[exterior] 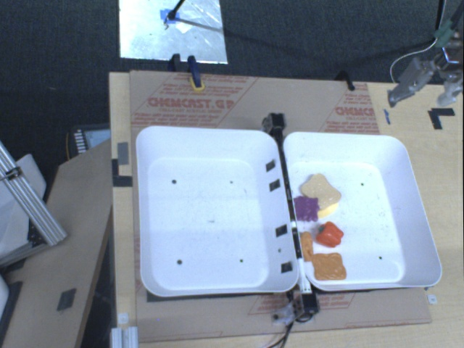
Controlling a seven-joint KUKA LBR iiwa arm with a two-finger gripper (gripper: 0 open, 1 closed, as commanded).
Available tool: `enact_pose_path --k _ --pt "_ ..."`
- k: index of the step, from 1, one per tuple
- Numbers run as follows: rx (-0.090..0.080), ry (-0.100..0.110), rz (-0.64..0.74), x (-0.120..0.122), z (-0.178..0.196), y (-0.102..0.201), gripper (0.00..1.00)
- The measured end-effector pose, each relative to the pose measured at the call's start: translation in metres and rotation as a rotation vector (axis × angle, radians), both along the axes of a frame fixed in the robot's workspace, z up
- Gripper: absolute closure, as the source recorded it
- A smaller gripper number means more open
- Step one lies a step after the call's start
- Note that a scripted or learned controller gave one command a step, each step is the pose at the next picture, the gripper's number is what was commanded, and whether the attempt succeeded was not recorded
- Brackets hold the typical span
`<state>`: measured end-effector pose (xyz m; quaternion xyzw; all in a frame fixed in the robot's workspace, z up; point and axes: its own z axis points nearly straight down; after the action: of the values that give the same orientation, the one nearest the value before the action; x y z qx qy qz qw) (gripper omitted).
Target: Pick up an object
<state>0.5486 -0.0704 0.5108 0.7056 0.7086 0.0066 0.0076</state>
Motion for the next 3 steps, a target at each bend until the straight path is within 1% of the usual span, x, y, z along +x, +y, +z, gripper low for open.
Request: enact_pose_path --k 1,2,3 --pt "0.004 0.014 0.01 -0.013 0.027 0.098 0.0" --pt "0.002 0.013 0.003 -0.012 0.036 0.092 1.0" --pt "0.004 0.019 0.009 -0.049 0.024 0.174 1.0"
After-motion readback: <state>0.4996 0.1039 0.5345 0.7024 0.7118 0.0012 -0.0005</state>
